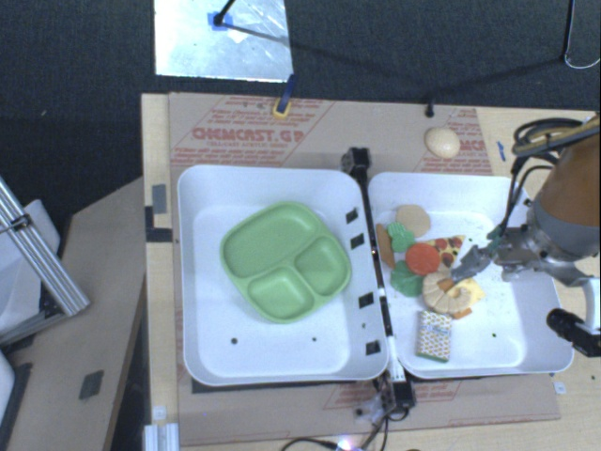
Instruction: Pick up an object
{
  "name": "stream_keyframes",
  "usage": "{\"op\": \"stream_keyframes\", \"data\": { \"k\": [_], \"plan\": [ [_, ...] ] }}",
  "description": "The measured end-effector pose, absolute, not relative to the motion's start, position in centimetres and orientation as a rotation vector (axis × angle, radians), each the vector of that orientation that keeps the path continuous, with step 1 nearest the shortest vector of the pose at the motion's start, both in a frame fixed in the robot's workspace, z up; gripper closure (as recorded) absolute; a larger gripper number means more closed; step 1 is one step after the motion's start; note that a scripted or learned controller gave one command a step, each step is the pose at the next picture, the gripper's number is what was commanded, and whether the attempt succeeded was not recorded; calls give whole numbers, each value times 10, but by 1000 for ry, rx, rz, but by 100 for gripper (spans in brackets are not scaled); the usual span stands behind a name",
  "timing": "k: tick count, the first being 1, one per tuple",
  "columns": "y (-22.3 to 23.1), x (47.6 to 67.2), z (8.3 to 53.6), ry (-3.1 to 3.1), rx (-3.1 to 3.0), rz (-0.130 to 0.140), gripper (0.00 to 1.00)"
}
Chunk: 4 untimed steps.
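A: Found the gripper (467, 266)?

B: Yes. Hung low over the right bin (526, 332), at the right edge of a heap of toy food, on the grey arm (566, 216) entering from the right.

A: Open or closed? Anything in the claw?

B: Could not tell. Too dark and too small against the heap to judge the opening, and nothing seen plainly held.

A: And the nearest object?

B: A yellowish round piece (453, 295), lying in the right bin just near of the claw, touching or close under it. Could not tell which.

A: Around that piece?

B: A red round piece (423, 257) to its far left, a green piece (407, 281) just left, another green piece (402, 237) farther back, and a tan round piece (411, 220) at the far end of the heap. Also an orange strip (384, 244) along the bin's left wall, and a small patterned packet (434, 335) lying apart on the near side.

A: Left bin (202, 350)?

B: Held a green divided plate (285, 261), lying flat, near the middle.

A: Outside the bins?

B: A pale egg-shaped thing (441, 141) on the cardboard beyond the right bin, and a shiny sheet (223, 28) farther off to the left.
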<state>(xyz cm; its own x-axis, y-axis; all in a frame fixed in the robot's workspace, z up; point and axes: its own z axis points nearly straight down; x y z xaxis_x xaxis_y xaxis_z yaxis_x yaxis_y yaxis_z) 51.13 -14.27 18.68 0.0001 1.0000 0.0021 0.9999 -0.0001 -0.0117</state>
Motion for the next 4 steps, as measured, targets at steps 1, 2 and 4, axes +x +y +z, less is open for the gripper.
{"op": "stream_keyframes", "data": {
  "k": [1,2,4],
  "plan": [
    [-142,514,193,-2225,-2218,-1,0],
    [-143,519,131,-2221,-2218,3,0],
    [-150,527,106,-2242,-2247,-16,100]
  ]
}}
